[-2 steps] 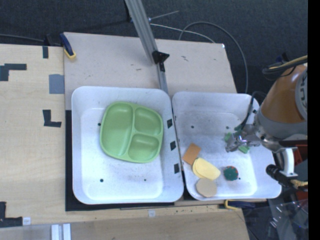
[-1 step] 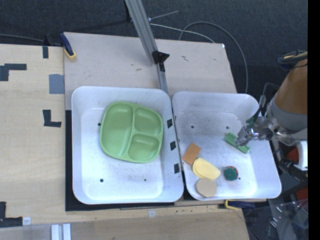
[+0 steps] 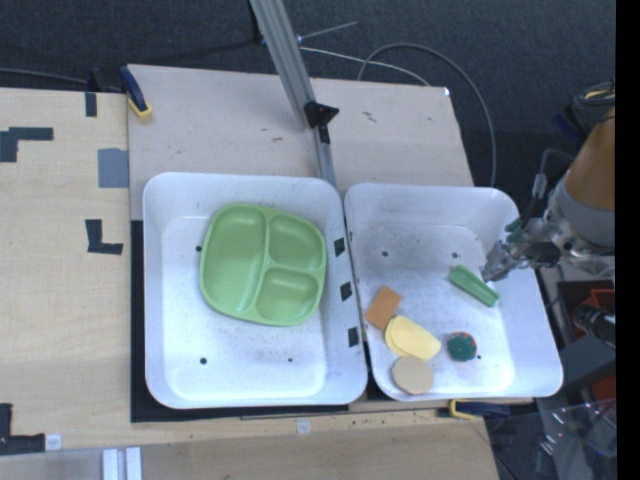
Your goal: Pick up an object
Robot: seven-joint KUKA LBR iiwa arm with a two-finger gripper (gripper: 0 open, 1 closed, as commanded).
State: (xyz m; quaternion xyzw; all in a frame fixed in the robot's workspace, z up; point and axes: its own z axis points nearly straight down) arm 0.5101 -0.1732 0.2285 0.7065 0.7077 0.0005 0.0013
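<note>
The arm [image 3: 590, 183] is reaching in from the right, grey body with the orange band showing at the frame edge. The pincer [image 3: 497, 267] is hanging over the right bin [image 3: 500, 208], near its right wall, tip pointing down and left. Can't tell whether it is apart or together; the tip is too small and blurred.

Just left and below the pincer, a green oblong piece [image 3: 472, 286] is lying tilted on the bin floor, its upper end right beside the pincer tip. Can't tell if they are touching. Nothing is showing clamped in the pincer.

Further below and left of the pincer, the other items are sitting in a cluster near the front of the same bin: an orange block [image 3: 383, 308], a yellow oval piece [image 3: 412, 338] touching it, a tan round piece [image 3: 412, 375] just under the yellow one, and a small dark green-and-red ball [image 3: 461, 346] beside the yellow one, almost straight below the pincer.

Well to the left of the pincer, the left bin [image 3: 170, 368] is holding a light green divided plate [image 3: 264, 264], lying flat, three compartments facing up.

A grey metal pole [image 3: 285, 43] is running up and away from the bins, far above-left of the pincer.
</note>
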